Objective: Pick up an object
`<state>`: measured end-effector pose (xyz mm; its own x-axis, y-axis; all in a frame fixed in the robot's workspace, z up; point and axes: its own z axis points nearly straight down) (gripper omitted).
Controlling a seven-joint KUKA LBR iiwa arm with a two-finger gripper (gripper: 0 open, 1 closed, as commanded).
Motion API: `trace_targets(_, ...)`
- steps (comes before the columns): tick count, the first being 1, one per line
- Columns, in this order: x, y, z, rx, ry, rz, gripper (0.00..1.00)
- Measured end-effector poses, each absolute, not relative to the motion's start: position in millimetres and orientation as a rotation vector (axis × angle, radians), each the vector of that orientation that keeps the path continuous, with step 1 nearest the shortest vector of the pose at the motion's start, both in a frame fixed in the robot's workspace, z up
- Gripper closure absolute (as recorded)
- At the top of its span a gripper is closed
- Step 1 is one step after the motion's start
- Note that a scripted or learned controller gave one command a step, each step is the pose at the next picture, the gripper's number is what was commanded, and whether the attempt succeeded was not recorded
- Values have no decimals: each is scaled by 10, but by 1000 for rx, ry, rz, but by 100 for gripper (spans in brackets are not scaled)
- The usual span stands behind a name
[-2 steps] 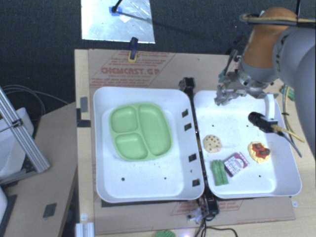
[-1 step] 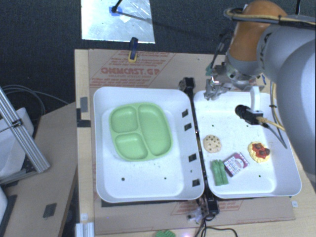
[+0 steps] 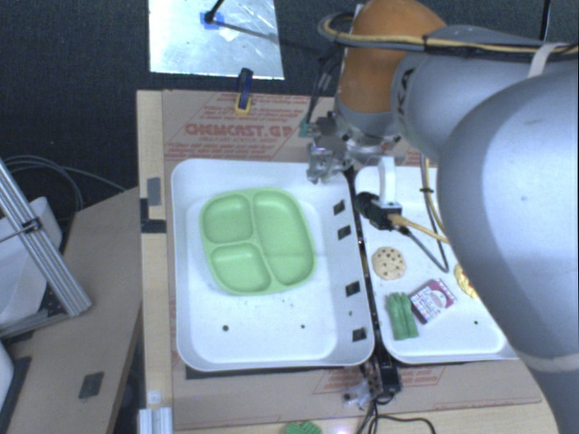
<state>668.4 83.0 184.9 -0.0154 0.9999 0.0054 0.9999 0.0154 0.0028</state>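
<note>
Arm [image 3: 470, 143]: reaches in from right, wrist bent down over the bins' far edge
Gripper [image 3: 318, 165]: finger state unclear, cannot tell any hold

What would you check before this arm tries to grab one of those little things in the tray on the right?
1. Graspable items present: ok. A round speckled cookie, a green ridged piece and a pink-and-white packet lie in the right white bin.
2. Items apart: partly ok. The cookie lies alone; green piece and packet sit close together.
3. Gripper over a target: not ok. It sits near the bins' far edge.
4. Gripper carrying nothing: cannot tell.
5. Light green divided plate out of the way: ok, in the left white bin.
</note>
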Motion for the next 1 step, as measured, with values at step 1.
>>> trace_targets(1, 6689, 738, 1849, -2217, -2228, -3, 0)
